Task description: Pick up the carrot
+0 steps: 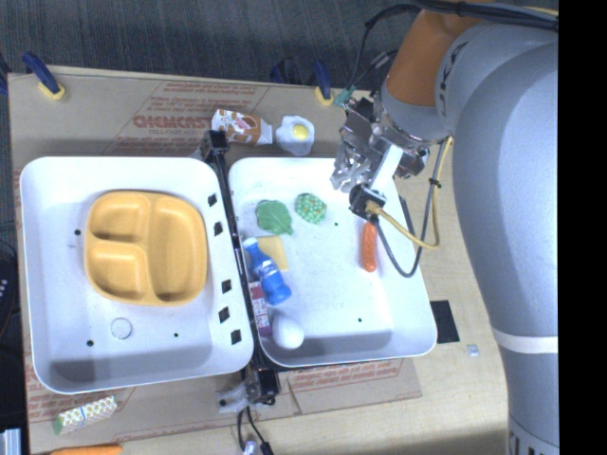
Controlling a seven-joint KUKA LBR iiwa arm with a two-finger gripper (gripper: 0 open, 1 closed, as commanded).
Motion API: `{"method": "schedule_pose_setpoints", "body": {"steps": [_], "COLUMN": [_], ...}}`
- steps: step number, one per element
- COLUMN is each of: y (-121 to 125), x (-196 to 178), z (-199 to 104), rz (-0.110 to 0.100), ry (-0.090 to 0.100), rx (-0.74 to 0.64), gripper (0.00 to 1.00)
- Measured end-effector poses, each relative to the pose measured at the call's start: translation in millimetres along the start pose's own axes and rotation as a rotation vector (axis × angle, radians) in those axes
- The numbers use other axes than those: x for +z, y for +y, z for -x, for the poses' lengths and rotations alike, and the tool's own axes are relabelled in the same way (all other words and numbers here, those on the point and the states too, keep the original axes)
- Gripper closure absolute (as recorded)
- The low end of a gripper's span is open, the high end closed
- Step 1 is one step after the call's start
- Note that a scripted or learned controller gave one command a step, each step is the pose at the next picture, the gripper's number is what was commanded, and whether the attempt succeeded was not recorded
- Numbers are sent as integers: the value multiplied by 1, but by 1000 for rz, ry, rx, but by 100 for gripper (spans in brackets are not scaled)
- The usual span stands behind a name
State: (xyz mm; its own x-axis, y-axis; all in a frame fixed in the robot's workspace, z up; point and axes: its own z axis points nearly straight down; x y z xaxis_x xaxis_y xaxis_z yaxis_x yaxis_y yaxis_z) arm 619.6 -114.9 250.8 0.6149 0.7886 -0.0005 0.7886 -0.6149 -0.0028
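Camera view, carrot (368, 247) in rt bin (410, 325)

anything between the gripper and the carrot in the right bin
Nothing lies between them. In the camera view the gripper hangs just above the carrot, with bare white floor of the right bin in the short gap.

A cardboard sheet (180, 112) with red printing covers the bench, held by blue clamps (43, 74) at its far edge. Beyond it lies dark grey carpeted floor (190, 12).
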Motion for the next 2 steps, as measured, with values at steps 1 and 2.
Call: {"method": "schedule_pose_setpoints", "body": {"steps": [1,2], "y": [-4,-9], "x": [-38,-48], "z": [97,124], "rz": [-1,-3], "ry": [-1,0], "rx": [166,147], "gripper": [100,100]}}
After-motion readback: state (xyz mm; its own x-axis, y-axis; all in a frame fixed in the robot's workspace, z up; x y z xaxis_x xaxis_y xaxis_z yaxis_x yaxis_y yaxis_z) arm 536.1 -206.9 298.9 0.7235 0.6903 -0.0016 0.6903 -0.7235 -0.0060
